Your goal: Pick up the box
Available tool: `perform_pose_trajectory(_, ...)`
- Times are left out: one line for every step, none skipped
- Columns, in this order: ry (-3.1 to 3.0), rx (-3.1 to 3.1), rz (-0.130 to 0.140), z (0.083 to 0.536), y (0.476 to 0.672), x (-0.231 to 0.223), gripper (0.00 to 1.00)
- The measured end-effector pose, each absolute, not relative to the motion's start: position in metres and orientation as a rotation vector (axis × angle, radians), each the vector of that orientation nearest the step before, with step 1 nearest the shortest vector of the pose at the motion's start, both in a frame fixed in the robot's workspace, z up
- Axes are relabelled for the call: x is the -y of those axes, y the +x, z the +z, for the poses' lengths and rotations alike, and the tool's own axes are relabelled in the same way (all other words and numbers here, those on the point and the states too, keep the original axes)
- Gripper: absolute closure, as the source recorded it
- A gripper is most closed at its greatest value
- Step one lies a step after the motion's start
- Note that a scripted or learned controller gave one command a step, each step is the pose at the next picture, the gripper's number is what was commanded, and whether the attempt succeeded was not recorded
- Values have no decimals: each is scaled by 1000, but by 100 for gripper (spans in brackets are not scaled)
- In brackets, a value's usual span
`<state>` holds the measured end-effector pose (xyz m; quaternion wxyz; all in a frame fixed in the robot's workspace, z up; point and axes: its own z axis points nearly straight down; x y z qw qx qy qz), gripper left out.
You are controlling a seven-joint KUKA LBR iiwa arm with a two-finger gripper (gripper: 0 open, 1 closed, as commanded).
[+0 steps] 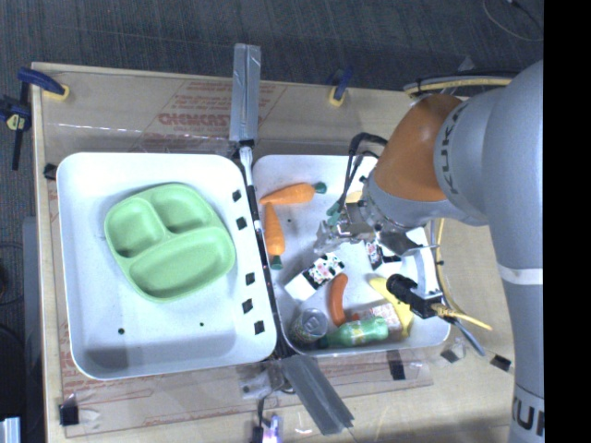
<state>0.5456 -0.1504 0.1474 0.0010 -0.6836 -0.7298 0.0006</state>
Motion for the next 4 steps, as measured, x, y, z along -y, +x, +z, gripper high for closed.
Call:
perform_pose_trajectory(-2155, 2318, -42, 110, 530, 171, 100)
perform_pose_trajectory(-2172, 2313, -28, 107, 527, 178, 0)
perform_pose_trajectory(-2172, 2313, -27, 107, 527, 178, 0)
perform_pose_trajectory(-2034, 2440, -35, 108, 513, 185, 0)
